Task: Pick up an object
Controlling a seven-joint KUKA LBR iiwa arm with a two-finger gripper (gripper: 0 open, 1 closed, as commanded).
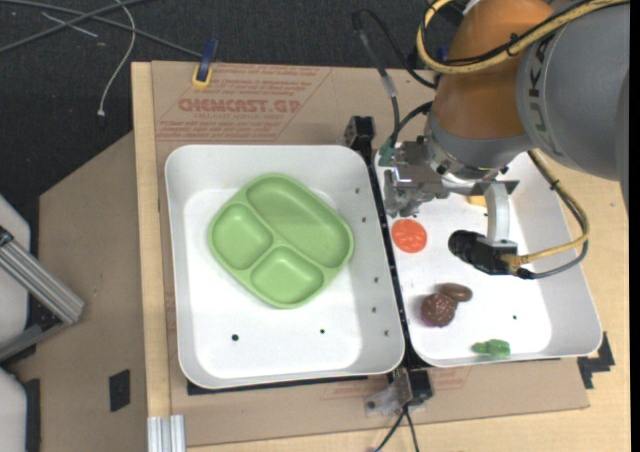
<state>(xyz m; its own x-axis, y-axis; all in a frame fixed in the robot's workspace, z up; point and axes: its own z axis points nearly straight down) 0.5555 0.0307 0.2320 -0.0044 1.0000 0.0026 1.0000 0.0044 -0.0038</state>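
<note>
The orange disc (408, 236) lies near the left wall of the right bin (560, 335), with the gripper (402, 195) just above it in the approach step, finger state not discernible, so the next move calls for a centred vertical descent.

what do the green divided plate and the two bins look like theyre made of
Green divided plate: likely moulded plastic, matte to satin, with soft rounded compartment edges and an even colour. Left bin and right bin: probably thin white plastic, smooth with a slight sheen and rounded corners.
</note>
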